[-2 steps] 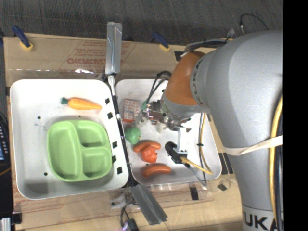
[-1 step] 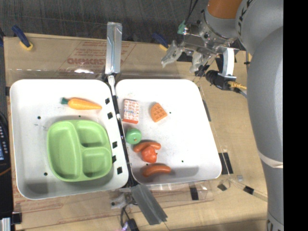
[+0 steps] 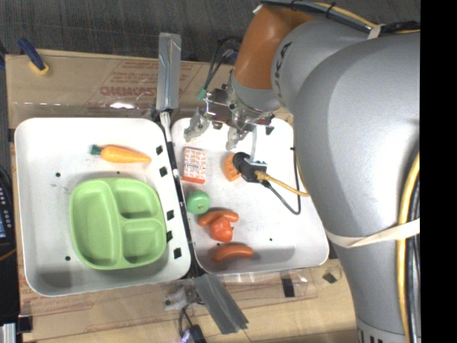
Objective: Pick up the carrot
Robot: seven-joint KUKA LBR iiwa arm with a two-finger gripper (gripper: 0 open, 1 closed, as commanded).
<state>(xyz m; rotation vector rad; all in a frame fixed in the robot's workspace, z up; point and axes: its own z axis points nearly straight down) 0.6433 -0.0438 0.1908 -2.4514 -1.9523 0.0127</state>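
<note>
The carrot (image 3: pixel 123 153) is orange with a dark green top. The divided tray (image 3: pixel 118 222) is light green, both bins (image 3: pixel 43 141) white. The small box (image 3: pixel 194 164) carries red-and-white print. The ball (image 3: pixel 198 204) is green, the sausage (image 3: pixel 232 251) reddish-orange.

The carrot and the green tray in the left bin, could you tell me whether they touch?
Apart. The camera view shows a strip of white bin floor between the carrot and the green tray's upper rim.

bright, even light; soft shadows, sharp.
</note>
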